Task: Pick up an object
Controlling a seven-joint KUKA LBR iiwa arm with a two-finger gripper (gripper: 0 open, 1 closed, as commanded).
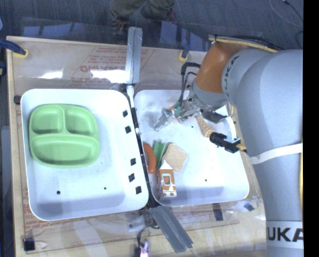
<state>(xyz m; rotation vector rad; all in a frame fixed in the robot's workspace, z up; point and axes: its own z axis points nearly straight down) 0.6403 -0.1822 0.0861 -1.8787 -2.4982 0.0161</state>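
fingers (162, 121): blurred, state unclear | arm (266, 116): hides right bin (202, 183) edge

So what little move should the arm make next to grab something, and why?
Probably a short slide toward the near left corner of the right bin. The gripper hangs over its far part, where the floor looks bare, while the carrot, the tan slice and the small orange and white carton lie clustered nearer the divider. The green tray sits in the left bin.

One fixed overhead camera looks slantwise down on both bins (25, 143).
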